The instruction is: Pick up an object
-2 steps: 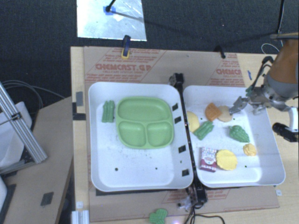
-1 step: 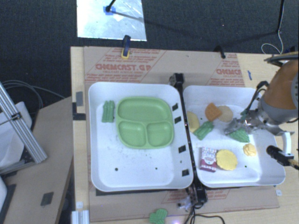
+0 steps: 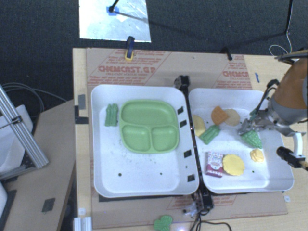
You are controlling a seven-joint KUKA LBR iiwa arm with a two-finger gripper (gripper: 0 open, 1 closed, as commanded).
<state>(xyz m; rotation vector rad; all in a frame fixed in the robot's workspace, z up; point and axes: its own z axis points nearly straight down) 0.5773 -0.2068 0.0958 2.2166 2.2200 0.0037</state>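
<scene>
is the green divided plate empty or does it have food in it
Empty. The plate in the left bin shows bare green in all three compartments; the green bean piece lies beside it on the bin floor, not in it.

the bench under my arm

below me is the bench [image 3: 82,177], covered by a brown printed board [image 3: 144,66]. two white bins lie on it side by side, touching: the left bin [image 3: 103,143] and the right bin [image 3: 274,177]. a small green object [image 3: 163,222] lies near the front edge.

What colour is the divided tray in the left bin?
Light green, a divided tray with three compartments, seen best in the camera view from above.
</scene>
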